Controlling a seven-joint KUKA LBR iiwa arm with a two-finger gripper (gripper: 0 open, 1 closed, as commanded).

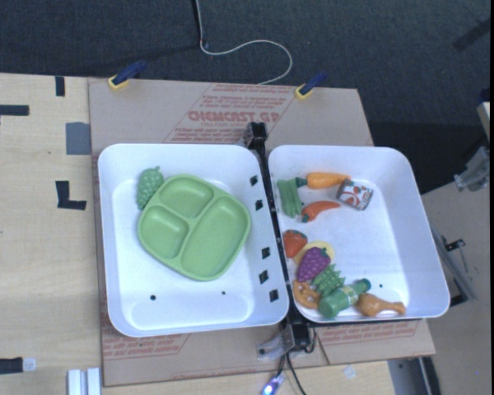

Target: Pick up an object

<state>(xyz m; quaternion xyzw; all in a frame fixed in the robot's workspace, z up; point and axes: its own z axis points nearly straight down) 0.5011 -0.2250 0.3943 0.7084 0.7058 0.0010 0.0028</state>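
Two white bins sit side by side on the table (33, 220), on cardboard clipped at its far corners, probably so nothing slides. You have a green tray (196, 227) in the left bin (119, 171), moulded plastic with three compartments, and a knobbly green grape bunch (149, 186) touching its far-left edge. All likely targets crowd the right bin (395, 220) against the divider: a carrot (328, 179), a small can (354, 194) just beside it, a chilli (319, 211), purple grapes (311, 263), and a tan gourd (379, 306) at the near rim. All look like glossy, hard plastic toy food with rounded, slippery shapes. Claw state: you cannot tell from this view. The can stands freest, so judge it the easiest pick.
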